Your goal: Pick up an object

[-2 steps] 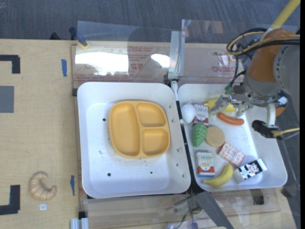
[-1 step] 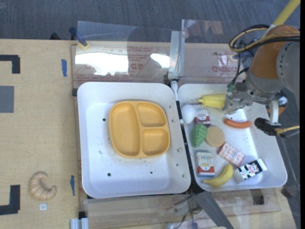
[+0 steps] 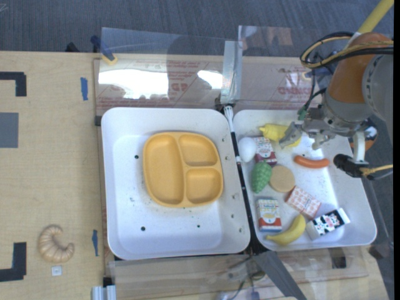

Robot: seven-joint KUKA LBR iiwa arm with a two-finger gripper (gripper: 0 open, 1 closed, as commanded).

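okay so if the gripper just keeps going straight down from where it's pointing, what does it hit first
Probably the yellow toy at the top of the right bin: the gripper sits right at its edge. Depth is hard to judge from this slanted view, so it might instead reach the bin floor just beside it.

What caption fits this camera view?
KUKA arm's hand hovers over toy food in the right bin; yellow tray sits left.

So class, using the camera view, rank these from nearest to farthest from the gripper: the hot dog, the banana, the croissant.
From the gripper:
1. Hot dog, just below it in the right bin.
2. Banana, at that bin's near edge.
3. Croissant, far left on the bench.
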